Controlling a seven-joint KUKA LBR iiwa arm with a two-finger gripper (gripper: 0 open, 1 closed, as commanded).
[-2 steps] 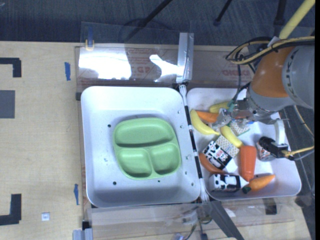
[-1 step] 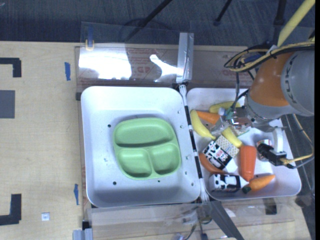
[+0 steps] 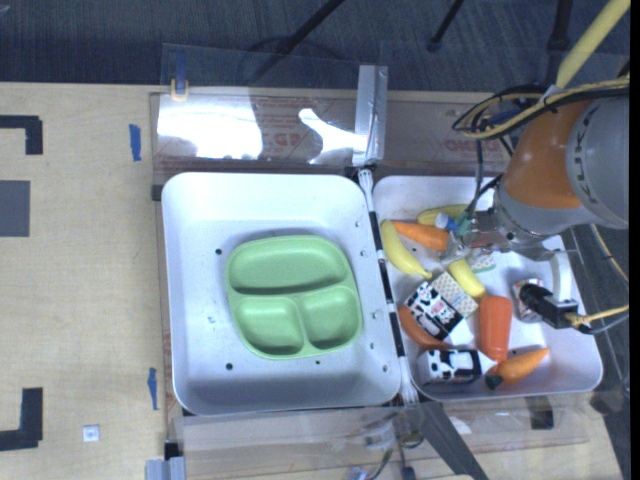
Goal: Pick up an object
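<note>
Wooden table point(image 3: 80, 298) carrying two white bins point(image 3: 200, 228) over dark floor.
The gripper point(image 3: 478, 236) is hanging at right among toys, its fingers' state impossible to tell.

A pale wooden surface point(image 3: 80, 298) is seen across the left and lower part of the view. Black angular marks point(image 3: 22, 134) and a grey square point(image 3: 14, 209) are set near its left edge; short strips of blue tape point(image 3: 135, 142) are stuck further in. Dark blue carpeted floor point(image 3: 200, 13) is seen beyond the far edge, crossed by thin black stand legs point(image 3: 330, 13). A clear plastic sheet point(image 3: 255, 118) catches a strong white glare. A yellow pole point(image 3: 597, 26) slants at upper right.
</note>
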